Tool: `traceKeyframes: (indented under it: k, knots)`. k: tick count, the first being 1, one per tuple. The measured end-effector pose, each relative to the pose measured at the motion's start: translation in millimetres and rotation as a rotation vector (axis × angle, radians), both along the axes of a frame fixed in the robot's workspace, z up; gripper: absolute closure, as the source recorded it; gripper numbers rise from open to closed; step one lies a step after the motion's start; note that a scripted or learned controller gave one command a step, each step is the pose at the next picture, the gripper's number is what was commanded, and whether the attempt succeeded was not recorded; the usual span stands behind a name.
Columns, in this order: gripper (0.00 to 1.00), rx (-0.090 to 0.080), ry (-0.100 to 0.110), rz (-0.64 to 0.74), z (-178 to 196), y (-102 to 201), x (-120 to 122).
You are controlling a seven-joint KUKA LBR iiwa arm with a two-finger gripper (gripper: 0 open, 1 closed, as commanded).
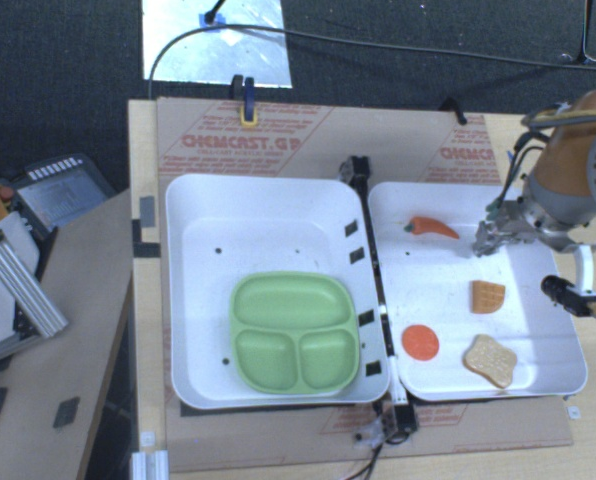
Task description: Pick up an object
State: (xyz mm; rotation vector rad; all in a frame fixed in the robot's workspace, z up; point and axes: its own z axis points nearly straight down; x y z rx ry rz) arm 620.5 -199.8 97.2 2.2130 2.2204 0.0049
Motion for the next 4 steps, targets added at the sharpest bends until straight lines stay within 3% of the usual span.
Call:
traceKeyframes:
  k: [3, 4]
  knots:
    - [1.0, 0.0, 0.0, 0.001, 156, -6, 4]
    - [1.0, 0.004, 0.005, 0.006, 143, 50, 9]
